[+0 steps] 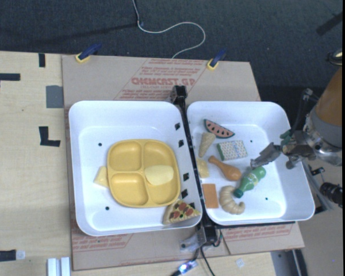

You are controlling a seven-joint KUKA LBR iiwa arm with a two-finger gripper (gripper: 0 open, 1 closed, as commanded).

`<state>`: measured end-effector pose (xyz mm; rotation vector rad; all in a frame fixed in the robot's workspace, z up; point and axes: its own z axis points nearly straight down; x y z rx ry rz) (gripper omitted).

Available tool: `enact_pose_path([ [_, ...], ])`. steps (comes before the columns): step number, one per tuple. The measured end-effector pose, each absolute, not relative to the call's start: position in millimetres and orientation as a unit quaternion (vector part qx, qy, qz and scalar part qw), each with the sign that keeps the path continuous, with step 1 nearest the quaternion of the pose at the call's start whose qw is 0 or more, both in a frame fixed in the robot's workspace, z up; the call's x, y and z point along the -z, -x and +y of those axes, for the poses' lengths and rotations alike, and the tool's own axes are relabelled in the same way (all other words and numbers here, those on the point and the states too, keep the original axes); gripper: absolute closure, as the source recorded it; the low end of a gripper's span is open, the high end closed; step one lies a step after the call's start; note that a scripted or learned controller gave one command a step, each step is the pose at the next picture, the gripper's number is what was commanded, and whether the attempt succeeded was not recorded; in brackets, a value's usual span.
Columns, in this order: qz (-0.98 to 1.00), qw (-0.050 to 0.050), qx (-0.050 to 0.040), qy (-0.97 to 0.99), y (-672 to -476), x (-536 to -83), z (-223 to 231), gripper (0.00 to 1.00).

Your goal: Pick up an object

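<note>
My gripper (274,160) hangs over the right part of the right bin (276,117), open, with nothing between its fingers. Its left fingertip (259,161) is just above the cap end of a green bottle (250,181), which lies tilted on the bin floor. Around the bottle lie a croissant (231,200), a brown drumstick (224,168), a green-and-white cracker (232,149), a watermelon slice (219,129), a pale cone (205,143) and an orange cracker (210,195).
The left bin (83,117) holds a yellow divided plate (132,174) with a pale round piece (159,175) on it, a yellow wedge (100,176) beside it and a pizza slice (181,212). A black divider (186,137) runs between the bins.
</note>
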<state>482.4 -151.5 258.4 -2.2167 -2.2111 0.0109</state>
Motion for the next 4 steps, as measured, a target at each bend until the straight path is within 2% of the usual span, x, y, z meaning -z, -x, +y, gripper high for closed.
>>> enact_pose_path([
  [1, -0.707, 0.001, -0.0006, 0.707, -484.6, -263, -151, 0.0],
  [2, -0.707, 0.003, -0.0024, 0.707, -482.2, -202, -158, 0.0],
  [4, -0.707, 0.004, -0.0019, 0.707, -483.9, -112, -147, 0.0],
])
